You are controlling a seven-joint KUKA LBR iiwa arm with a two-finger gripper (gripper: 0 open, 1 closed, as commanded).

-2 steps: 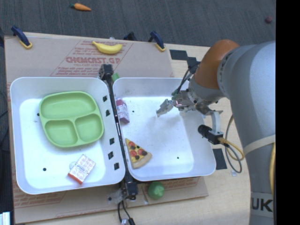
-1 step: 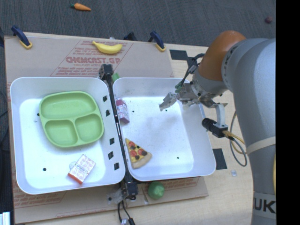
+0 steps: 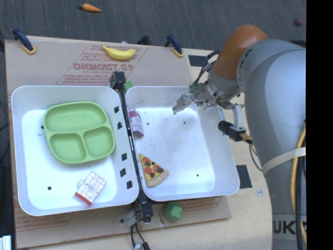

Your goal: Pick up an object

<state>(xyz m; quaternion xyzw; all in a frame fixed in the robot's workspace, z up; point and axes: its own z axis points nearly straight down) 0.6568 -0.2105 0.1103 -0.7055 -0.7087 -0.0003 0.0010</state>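
— Over the right bin's (image 3: 223, 184) far rim: gripper (image 3: 181, 105) hovering, nothing between fingers; open or shut, cannot tell.

— Along the divider?

— Hugging it: can (image 3: 136, 123) up top, pizza slice (image 3: 152, 171) toward the near corner. Leaving the bin's middle and right wide open.

— Left bin (image 3: 21, 155)?

— Holding a green tray (image 3: 79, 131) and a packet (image 3: 90, 186) nearing the front edge.

We see a carrot (image 3: 90, 7) on the grey floor, and blue clamps (image 3: 24, 40) gripping the cardboard sheet (image 3: 161, 66).
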